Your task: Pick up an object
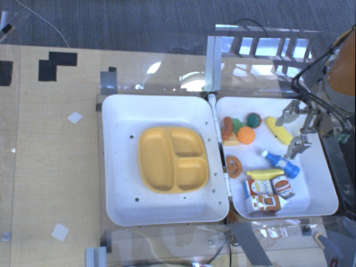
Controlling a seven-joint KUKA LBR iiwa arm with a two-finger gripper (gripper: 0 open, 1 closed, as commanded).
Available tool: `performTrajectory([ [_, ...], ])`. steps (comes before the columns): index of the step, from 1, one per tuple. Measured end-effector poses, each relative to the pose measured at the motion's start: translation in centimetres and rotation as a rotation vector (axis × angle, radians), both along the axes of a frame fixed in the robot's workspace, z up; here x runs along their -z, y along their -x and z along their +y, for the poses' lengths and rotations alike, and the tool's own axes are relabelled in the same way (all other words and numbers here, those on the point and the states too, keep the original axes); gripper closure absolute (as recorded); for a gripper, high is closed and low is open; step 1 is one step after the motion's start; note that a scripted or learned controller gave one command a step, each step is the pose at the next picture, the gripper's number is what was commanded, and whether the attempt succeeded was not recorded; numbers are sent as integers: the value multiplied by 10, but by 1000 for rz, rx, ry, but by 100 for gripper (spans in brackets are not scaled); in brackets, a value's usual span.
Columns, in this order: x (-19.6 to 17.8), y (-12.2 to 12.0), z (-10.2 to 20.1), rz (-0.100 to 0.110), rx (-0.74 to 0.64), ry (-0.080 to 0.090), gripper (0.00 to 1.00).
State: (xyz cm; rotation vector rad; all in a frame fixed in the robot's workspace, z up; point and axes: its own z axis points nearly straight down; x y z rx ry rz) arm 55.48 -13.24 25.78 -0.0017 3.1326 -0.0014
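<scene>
Camera view: two-finger metal gripper [294,130], jaws apart and empty, hovering over right white bin [328,174], poised at twelve o'clock of blue plastic bottle [282,162], likely for descent.

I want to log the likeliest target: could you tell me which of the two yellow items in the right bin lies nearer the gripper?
The corn cob, at the bin's far side, just left of the gripper. The banana lies lower down, beside the blue bottle.
</scene>
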Motion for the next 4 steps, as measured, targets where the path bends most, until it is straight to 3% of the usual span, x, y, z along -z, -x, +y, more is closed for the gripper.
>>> performTrajectory([
  [1, 156, 1, 37, -14, -142, 4, 0],
  [2, 168, -24, -8, -6, 282, -2, 0],
  [3, 169, -108, -21, 15, 395, -3, 0],
  [4, 152, -115, -19, -16, 388, -3, 100],
])
